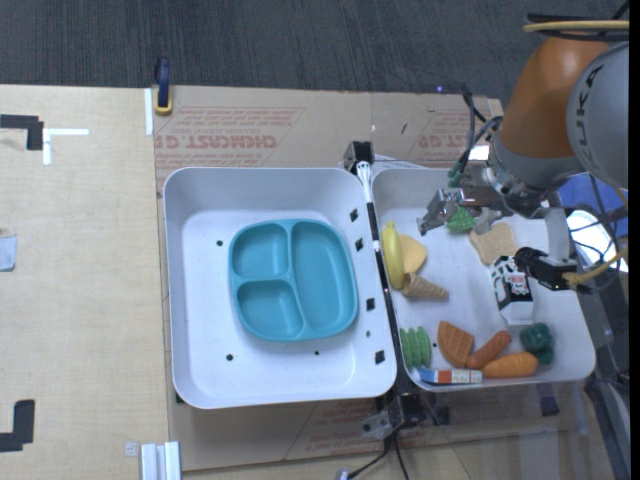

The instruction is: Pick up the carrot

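Claw [440,214] above right bin's [575,373] far edge; carrot [509,365] at near edge.

Orange carrot [510,366], lying flat, right bin's near edge

2 white bins [190,298]; 1 blue divided plate [293,279]; 1 carrot [510,366]; 1 banana [392,255]; 1 ice cream cone [426,288]; 1 milk carton [513,288].

Arm [560,88] reaching from right, claw [440,211] low
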Robot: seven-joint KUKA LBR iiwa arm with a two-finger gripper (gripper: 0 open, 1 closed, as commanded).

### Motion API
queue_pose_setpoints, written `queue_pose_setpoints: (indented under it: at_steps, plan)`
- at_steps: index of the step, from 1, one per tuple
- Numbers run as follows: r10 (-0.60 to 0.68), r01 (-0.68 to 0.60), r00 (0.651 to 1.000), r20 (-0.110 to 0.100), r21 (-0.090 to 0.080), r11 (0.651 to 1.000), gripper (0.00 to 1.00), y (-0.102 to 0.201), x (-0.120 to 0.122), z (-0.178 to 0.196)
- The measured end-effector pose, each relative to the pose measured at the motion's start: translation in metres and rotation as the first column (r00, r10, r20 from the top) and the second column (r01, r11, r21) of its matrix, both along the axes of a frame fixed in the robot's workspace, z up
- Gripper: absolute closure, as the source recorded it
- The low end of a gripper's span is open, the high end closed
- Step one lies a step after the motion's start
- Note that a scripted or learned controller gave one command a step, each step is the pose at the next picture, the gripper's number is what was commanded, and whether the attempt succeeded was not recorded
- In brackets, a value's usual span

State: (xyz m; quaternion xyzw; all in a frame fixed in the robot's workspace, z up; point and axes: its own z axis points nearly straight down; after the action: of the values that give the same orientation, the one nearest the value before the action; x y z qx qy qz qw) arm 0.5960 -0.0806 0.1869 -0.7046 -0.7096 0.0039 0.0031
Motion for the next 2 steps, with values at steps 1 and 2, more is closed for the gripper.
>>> queue_pose_setpoints:
  at_steps: [1,2]
  plan:
    - [-0.164,0.164,0.986,0.0,0.0,0.986,0.0,-0.023,-0.031,-0.087]
    - [-0.562,0.562,0.827,-0.003,-0.003,0.827,0.0,-0.013,-0.073,-0.1]
